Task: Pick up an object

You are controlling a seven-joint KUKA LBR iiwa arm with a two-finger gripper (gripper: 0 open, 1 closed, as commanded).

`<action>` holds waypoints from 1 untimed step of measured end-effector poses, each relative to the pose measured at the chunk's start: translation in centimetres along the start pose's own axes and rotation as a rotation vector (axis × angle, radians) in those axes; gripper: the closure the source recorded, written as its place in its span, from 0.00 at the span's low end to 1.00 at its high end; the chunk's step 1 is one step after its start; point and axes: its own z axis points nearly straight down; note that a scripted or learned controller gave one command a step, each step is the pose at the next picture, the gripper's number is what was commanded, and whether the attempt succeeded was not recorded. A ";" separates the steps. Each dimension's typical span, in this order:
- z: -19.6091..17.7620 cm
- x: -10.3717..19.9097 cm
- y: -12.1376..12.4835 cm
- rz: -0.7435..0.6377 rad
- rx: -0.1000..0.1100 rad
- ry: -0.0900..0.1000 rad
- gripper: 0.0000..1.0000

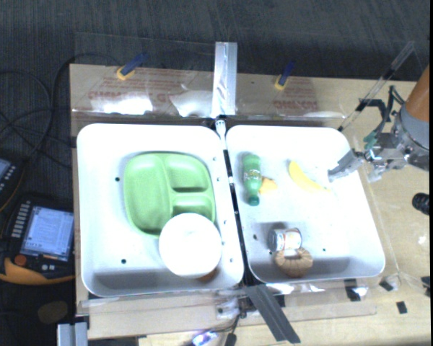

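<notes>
Bench (390,215) w/ 2 white bins: left bin (94,193) & right bin (353,222), touching.

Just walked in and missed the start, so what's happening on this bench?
A robot arm reaches in over the right bin, its gripper near the yellow banana-like piece. Nothing shows between its fingers. A green bottle, a can and a brown ring also lie there. The left bin holds a green divided tray and a white bowl.

Dark carpet floor (202,9), wooden bench (325,92)
</notes>
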 end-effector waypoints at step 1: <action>0.0 0.0 0.0 0.000 0.000 0.000 0.00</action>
